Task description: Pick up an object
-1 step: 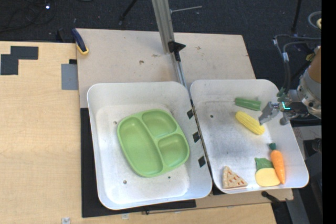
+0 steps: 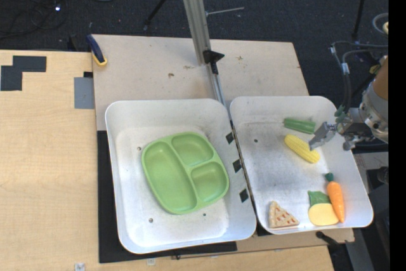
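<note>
The right bin (image 2: 266, 168) holds several toy foods: a green pod (image 2: 299, 125), a yellow corn cob (image 2: 302, 148), an orange carrot (image 2: 335, 198), a yellow and green piece (image 2: 321, 209) and a tan wedge (image 2: 281, 216). My gripper (image 2: 322, 136) hangs over the right part of this bin, just right of the corn cob and the green pod. Its grey fingers (image 2: 325, 132) point left toward them. Nothing shows between the fingers.
The left bin (image 2: 127, 130) carries a green divided plate (image 2: 184, 171). A metal post (image 2: 196, 16) rises behind the bins. Black clips (image 2: 236, 165) sit along the seam between the bins. A wooden board lies at the left.
</note>
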`<move>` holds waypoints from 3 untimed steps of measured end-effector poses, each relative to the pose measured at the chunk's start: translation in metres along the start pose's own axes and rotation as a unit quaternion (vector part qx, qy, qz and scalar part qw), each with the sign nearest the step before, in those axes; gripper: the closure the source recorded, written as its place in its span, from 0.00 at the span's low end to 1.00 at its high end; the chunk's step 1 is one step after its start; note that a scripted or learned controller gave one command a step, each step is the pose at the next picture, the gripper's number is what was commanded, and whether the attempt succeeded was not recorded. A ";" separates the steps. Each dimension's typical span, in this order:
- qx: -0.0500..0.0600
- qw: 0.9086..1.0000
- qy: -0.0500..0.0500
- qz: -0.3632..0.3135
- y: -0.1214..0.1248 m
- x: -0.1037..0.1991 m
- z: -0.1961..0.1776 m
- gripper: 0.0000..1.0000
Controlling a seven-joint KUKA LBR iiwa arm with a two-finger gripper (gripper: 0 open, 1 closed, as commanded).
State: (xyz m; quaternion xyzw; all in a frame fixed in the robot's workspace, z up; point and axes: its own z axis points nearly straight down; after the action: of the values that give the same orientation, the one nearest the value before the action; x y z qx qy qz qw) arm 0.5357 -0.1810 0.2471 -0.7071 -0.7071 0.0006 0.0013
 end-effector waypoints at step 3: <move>0.002 1.000 0.001 -0.001 0.005 0.004 0.147 0.00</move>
State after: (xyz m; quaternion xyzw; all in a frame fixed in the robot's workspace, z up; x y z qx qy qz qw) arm 0.5401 -0.1771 0.0999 -0.7066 -0.7076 0.0016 0.0036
